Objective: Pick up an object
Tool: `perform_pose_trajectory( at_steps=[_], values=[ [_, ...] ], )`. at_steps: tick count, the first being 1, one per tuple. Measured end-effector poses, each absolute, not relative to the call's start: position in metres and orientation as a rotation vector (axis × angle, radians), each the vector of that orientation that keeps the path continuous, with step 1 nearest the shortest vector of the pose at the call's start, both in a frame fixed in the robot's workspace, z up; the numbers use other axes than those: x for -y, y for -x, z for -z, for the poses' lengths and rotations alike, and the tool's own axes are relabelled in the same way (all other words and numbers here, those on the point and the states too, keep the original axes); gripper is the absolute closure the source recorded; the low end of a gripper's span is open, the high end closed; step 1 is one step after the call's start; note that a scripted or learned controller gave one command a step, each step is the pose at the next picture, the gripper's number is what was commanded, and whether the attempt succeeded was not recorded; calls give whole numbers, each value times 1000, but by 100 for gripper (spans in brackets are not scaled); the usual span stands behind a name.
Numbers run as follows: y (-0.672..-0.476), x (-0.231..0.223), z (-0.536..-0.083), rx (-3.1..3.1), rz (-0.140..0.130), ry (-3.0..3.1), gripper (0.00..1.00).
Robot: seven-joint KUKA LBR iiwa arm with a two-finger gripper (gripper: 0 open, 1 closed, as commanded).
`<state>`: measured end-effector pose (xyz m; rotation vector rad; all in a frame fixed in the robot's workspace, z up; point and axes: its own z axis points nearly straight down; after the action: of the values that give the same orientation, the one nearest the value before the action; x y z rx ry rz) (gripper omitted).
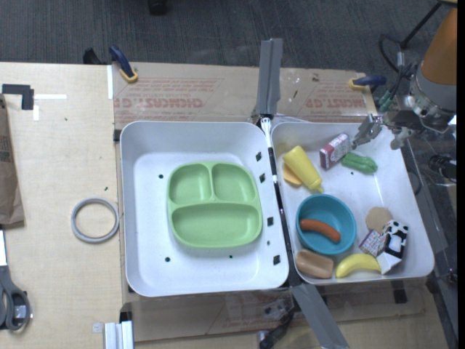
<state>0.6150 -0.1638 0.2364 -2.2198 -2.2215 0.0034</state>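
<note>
The right bin (407, 184) holds several toys: a small pink-and-white box (334, 150), a green vegetable (360, 163), a yellow wedge (302, 168), and a blue bowl (328, 225) with a sausage (320, 228) in it. Along its front lie a bun (314, 265), a banana (358, 265), a tan disc (378, 217) and a black-and-white carton (393, 240). My gripper (368, 131) hangs at the bin's back right, just above the green vegetable and right of the pink box. Nothing is visibly held.
A green divided plate (214, 203) lies in the left bin (138, 195). Out on the bench to the left are a tape ring (95, 219) and scissors (13, 308). A grey metal post (269, 75) stands behind the seam between the bins. Cables hang at the right.
</note>
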Motion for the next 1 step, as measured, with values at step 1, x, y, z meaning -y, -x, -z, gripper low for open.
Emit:
perform_pose_trajectory(
  at_steps=[1],
  values=[
    [-649,121,-92,2265,-1,2179,0]
  ],
)
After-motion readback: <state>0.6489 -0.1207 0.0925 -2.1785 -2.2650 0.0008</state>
